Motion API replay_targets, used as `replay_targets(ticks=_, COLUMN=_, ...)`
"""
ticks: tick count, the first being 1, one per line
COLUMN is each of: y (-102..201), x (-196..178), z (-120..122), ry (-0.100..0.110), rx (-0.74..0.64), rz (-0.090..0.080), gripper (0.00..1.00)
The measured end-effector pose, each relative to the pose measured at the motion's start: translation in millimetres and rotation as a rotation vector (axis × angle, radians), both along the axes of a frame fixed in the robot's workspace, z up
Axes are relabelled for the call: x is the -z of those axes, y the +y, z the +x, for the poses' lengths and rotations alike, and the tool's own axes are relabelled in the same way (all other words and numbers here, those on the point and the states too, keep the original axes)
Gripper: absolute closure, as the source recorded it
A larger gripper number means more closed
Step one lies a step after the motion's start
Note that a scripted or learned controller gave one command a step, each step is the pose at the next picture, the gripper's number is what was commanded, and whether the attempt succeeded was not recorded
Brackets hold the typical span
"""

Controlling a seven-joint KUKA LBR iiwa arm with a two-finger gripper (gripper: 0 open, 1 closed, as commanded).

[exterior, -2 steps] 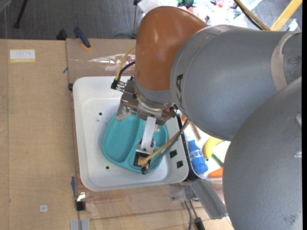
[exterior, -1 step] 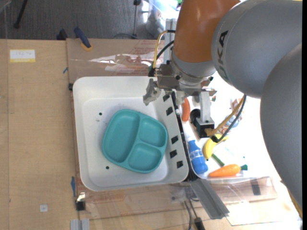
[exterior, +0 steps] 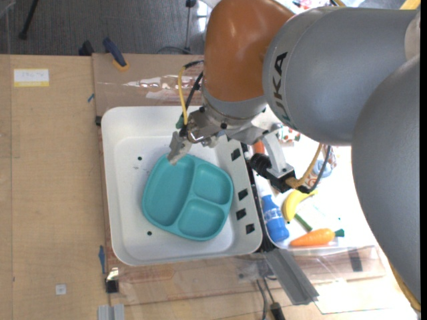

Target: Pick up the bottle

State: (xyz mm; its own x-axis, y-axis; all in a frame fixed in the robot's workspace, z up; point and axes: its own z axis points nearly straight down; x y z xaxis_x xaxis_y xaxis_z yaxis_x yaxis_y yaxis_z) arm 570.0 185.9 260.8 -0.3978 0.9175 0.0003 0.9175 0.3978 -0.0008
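Claw (exterior: 177, 149) sits low at the middle of the frame, over the upper left corner of the teal divided plate (exterior: 189, 197) in the left bin (exterior: 120, 179); whether it is spread or closed cannot be told from this angle, and nothing shows held in it. It hangs from the grey arm (exterior: 333, 65), which fills the upper right of the frame.

The bottle (exterior: 273, 217) lies well apart from it, in the right bin (exterior: 313, 245), lower right of centre, on its side against the wall that divides the two bins. It is blue with a paler label and looks like a small plastic bottle: probably light, fairly stiff but likely to give a little under a hard squeeze, smooth and round, so apt to roll or slip. The best hold would seem to be across the middle of its body, closing over its width, not on the narrower neck end.

A banana (exterior: 293, 204) lies just beside it, and a carrot (exterior: 312, 237) just beside its lower end, so there is little room on that side.

Both bins are shallow, white and smooth, on a pale wooden tabletop (exterior: 47, 179). Beyond the tabletop, at the top of the frame, is dark carpet.
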Motion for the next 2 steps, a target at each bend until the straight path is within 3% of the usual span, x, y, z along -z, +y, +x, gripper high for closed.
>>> replay_targets(ticks=1, y=-0.8, x=146.1, z=-48.3, ry=-0.015, rx=-0.423, rz=0.006, gripper=1.0)
replay_targets(ticks=2, y=36.5, x=4.1, z=-9.4, ry=-0.005, rx=-0.317, rz=0.001, gripper=1.0)
